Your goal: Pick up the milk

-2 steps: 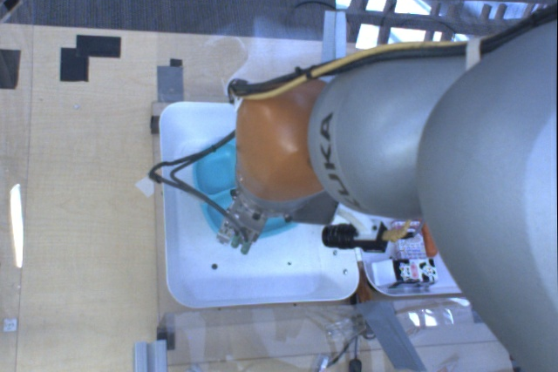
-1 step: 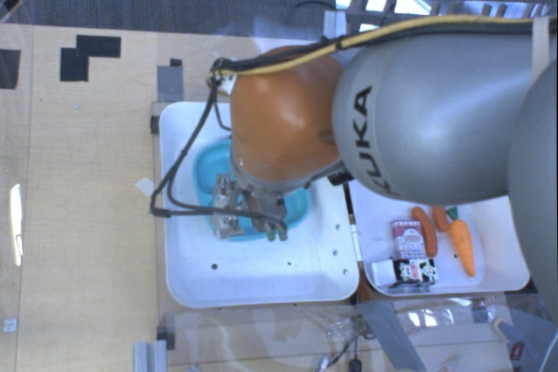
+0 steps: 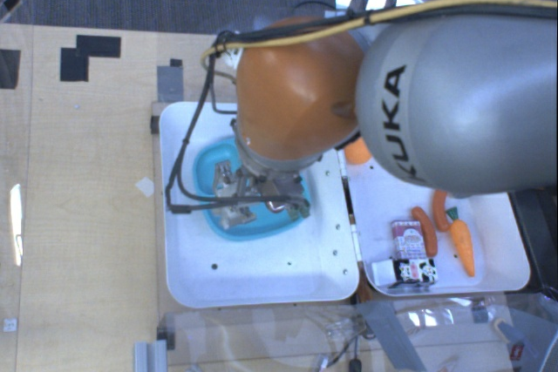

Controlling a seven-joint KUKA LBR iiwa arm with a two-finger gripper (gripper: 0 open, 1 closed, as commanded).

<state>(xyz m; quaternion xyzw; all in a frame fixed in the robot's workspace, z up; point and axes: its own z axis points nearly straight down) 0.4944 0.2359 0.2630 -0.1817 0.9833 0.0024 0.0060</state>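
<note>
The gripper (image 3: 251,203) hung over the blue bowl (image 3: 218,179) in the left bin (image 3: 261,283); whether it gripped anything, I couldn't tell. The milk (image 3: 410,255) lay well off in the right bin (image 3: 506,274), beside the carrots (image 3: 462,248), long axis pointing front to back.

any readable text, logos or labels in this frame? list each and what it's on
"KUKA", black letters running up the arm's grey housing.
The milk carton in the right bin has printing on its faces, too small and blurred to read.
The black blocks on the wooden bench are shapes, not letters.
No other text is legible.
</note>
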